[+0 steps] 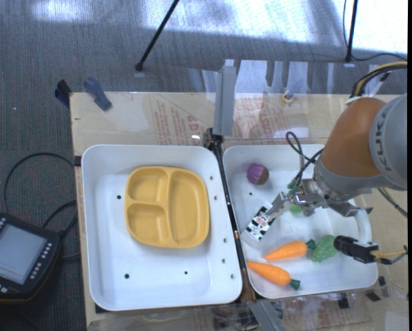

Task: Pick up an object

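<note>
The tool (283, 205) hung low in the right bin (361, 271), its grip state unclear, just beside a cow-print carton (259, 224). Two carrots (286, 251) lay nearby. A slanted approach would likely nudge the carton away.

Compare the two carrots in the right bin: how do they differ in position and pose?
The upper carrot lies farther from the bin's near rim, its leafy end pointing right toward a green toy. The lower carrot sits nearer that rim, closer to the divider, its leaves pointing down-right. The upper slopes up to the right; the lower slopes down. Both are orange with green tops, lying flat.
</note>
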Robot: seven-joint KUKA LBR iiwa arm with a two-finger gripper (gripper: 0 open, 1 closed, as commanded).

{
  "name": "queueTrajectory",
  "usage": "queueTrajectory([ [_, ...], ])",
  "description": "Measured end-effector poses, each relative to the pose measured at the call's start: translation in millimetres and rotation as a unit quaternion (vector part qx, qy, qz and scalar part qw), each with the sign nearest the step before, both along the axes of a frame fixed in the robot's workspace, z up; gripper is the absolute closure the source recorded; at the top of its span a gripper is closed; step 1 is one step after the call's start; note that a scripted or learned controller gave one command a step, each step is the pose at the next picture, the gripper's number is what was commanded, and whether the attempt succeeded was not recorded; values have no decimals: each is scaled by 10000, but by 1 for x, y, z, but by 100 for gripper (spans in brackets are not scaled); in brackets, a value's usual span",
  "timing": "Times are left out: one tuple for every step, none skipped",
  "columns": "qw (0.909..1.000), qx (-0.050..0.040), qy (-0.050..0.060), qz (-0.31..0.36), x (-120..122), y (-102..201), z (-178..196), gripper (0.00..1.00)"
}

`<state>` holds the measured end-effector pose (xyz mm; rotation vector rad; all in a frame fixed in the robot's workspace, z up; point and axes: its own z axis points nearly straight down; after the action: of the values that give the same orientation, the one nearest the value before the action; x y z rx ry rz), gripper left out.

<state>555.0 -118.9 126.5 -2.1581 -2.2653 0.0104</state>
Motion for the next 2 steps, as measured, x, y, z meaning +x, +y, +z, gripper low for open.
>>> queueTrajectory([
  [9997,-46,-183,-151,13,25,-24,0],
  [9921,-25,-256,-1229,-8,30,-24,0],
])
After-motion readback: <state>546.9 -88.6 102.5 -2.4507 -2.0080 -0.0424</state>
